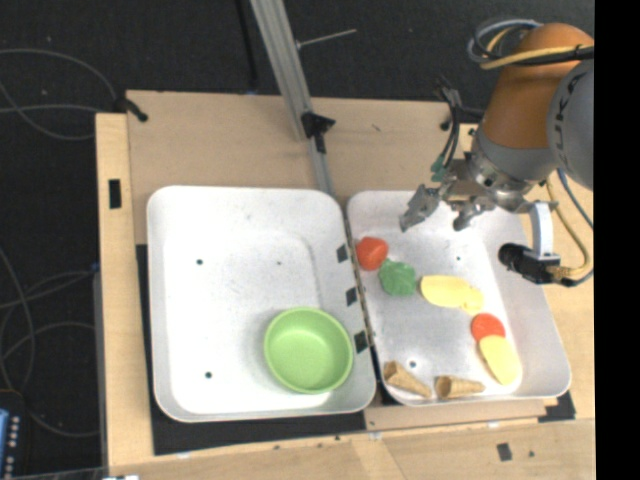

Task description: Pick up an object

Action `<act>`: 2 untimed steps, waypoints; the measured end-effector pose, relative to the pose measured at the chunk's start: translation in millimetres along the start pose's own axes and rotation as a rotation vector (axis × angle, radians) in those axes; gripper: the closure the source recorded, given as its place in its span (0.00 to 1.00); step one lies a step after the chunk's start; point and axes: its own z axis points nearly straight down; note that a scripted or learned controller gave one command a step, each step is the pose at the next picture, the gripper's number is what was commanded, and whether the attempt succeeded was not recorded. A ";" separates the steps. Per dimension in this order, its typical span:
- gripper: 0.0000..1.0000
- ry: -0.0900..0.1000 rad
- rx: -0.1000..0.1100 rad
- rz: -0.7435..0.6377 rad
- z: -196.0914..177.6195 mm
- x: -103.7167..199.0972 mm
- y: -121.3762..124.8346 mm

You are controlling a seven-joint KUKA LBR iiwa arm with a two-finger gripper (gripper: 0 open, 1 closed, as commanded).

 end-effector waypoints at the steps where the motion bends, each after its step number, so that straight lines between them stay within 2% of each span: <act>1: 0.00 0.000 0.000 0.000 0.0 0.2 0.0; 2: 0.00 -0.005 0.005 0.006 54.8 -12.2 -2.7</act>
